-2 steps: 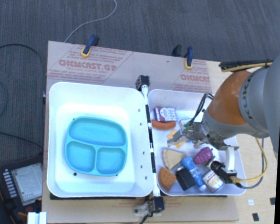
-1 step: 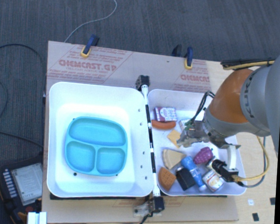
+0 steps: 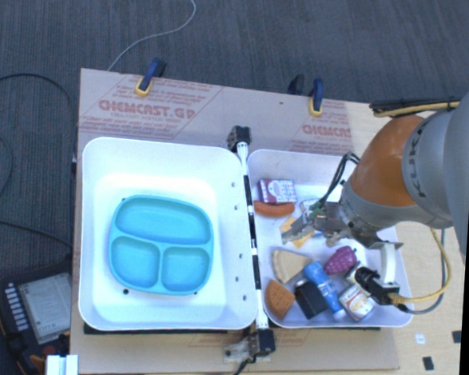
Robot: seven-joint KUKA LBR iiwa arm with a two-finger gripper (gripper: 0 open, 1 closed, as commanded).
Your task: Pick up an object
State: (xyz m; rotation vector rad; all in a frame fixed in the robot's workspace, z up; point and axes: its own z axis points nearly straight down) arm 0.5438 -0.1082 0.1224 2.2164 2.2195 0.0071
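My claw [image 3: 302, 226] hangs low over the right bin [image 3: 401, 270], just beside the hot dog [image 3: 273, 209].

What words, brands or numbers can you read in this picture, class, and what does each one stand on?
"CHEMCAST GP": red print on the brown board, behind the left bin.
"CHEMCAST": red print on the same board, partly cut off, behind the right bin.
Small packet in the right bin: print too blurred to read.
Small jar: label too small to read.
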